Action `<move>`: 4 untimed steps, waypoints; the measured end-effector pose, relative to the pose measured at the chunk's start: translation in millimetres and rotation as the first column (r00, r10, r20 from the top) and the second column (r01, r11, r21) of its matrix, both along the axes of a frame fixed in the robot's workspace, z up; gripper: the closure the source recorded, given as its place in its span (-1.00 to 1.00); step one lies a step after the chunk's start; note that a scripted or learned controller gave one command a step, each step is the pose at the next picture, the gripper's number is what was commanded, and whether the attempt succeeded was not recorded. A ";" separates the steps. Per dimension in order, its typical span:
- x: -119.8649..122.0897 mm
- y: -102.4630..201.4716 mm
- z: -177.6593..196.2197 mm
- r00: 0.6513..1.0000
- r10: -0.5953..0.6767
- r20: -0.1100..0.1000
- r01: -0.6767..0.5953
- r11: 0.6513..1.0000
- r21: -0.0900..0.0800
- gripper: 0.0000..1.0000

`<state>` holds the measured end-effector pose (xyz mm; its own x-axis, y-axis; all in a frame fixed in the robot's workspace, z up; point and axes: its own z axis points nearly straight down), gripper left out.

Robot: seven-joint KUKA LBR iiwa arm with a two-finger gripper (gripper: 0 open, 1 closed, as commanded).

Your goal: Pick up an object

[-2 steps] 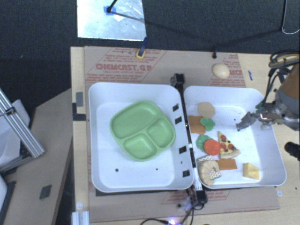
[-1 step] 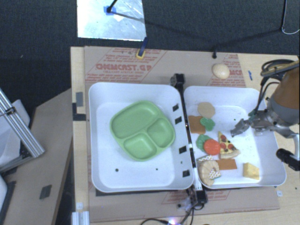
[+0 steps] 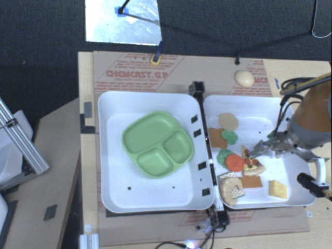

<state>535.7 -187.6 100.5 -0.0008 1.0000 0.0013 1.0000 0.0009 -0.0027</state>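
Note:
The right bin holds several toy foods. Among them are a tan round piece, a brown square, two green pieces, a red tomato, a pizza slice, a brown cracker, a yellow cheese block and a pretzel-topped piece. My gripper reaches in from the right and hangs low, just above the pizza slice and right of the tomato. I see nothing lifted off the bin floor.
The left bin holds a green divided plate. A cream egg-shaped object lies on the bench behind the right bin. A black divider runs between the bins. A shiny sheet lies at the back.

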 end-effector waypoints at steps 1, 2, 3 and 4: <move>2.1 -0.1 -12.8 1.000 0.001 0.005 -0.001 1.000 0.000 -1.00; 4.3 0.1 -0.8 1.000 0.001 0.012 -0.001 1.000 0.000 1.00; -3.6 -1.5 56.6 1.000 0.002 0.009 -0.002 1.000 -0.004 1.00; -4.0 -3.2 121.1 1.000 0.004 0.010 -0.004 1.000 -0.004 1.00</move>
<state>531.7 -190.8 221.5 -0.0045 1.0000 -0.0030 1.0000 0.0045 0.0077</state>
